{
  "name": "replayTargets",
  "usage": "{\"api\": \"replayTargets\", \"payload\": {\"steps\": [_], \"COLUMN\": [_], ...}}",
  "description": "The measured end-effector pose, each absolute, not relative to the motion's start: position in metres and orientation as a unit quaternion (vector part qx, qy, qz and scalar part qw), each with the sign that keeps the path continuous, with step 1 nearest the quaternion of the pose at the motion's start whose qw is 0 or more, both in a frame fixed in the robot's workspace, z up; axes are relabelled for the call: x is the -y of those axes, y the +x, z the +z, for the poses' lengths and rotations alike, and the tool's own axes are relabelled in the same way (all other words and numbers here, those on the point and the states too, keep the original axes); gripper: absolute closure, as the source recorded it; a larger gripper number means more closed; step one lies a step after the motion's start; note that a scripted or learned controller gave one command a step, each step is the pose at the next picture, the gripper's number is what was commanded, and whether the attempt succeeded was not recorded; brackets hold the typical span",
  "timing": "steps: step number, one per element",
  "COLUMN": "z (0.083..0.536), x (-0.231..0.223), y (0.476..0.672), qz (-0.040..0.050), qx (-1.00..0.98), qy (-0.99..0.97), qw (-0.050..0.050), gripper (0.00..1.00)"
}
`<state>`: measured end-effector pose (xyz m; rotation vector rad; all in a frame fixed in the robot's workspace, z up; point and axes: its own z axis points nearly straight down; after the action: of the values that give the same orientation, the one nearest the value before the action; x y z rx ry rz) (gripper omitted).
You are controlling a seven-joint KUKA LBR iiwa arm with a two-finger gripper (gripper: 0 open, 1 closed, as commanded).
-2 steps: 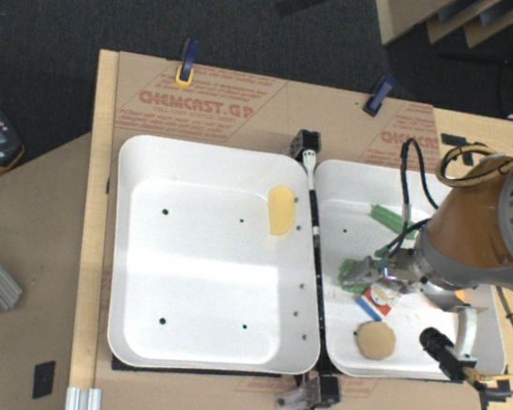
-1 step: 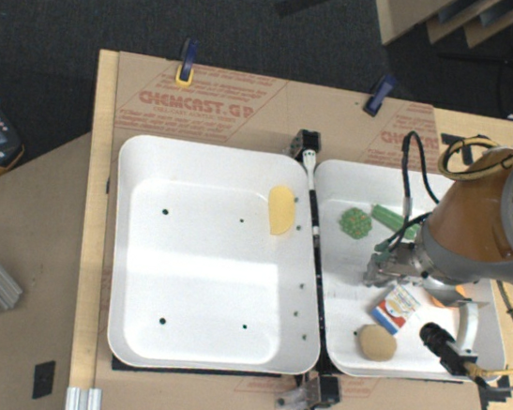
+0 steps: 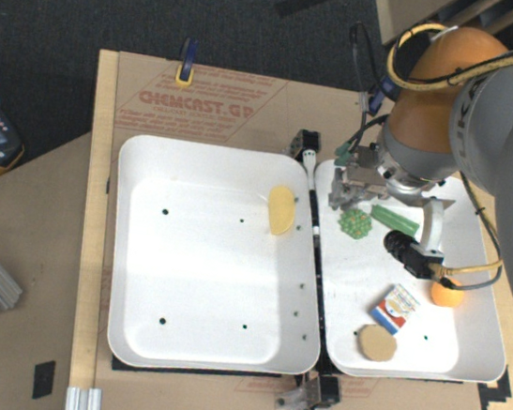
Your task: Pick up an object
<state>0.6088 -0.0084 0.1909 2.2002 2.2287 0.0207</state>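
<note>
Green ball (image 3: 356, 225): in the right bin (image 3: 478, 349), far half, near the wall shared with the left bin (image 3: 192, 275).
Crowding: green cylinder (image 3: 394, 219) just beside the ball; small box (image 3: 395, 308) and tan disc (image 3: 376, 342) well apart, toward the near rim.
Open room: bare floor in the left bin beside the yellow piece (image 3: 281, 210).
Gripper (image 3: 350, 199): just above the ball; open or closed, cannot tell.

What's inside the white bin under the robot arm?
A bumpy green ball, a green stick, an orange ball, a small box and a round tan disc. The arm covers the far part of the bin, so anything there is hidden.
</note>
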Motion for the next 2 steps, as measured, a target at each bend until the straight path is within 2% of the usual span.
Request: {"api": "replayTargets", "payload": {"steps": [1,2], "z": [0.251,0.297], "x": [-0.023,-0.051], "y": [0.569,0.543], "qz": [0.0019,0.0029], "qx": [-0.708,-0.709], "qy": [0.706,0.706], "qw": [0.001,0.002], "gripper": [1.00,1.00]}}
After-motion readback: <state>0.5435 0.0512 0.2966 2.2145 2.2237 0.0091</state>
